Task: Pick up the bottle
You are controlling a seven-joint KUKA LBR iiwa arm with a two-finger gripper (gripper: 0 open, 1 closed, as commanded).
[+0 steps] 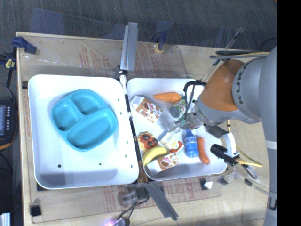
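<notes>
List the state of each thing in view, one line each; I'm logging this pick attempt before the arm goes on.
Small blue plastic bottle: lying flat in the right white bin, not lifted.
Tool: low over the right bin, just above the bottle.
Blue divided plastic tray: flat in the left white bin.
Yellow banana: lying by the bin's front wall.

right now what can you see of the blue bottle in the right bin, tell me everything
The bottle is small, blue and looks like clear plastic, with a paler band near its upper end. It lies flat on the floor of the right bin, long axis running roughly up and down the view. An orange sausage-shaped piece lies close along its right side, a small carton to its left. The gripper sits just above its top end; whether they touch is unclear.
</notes>
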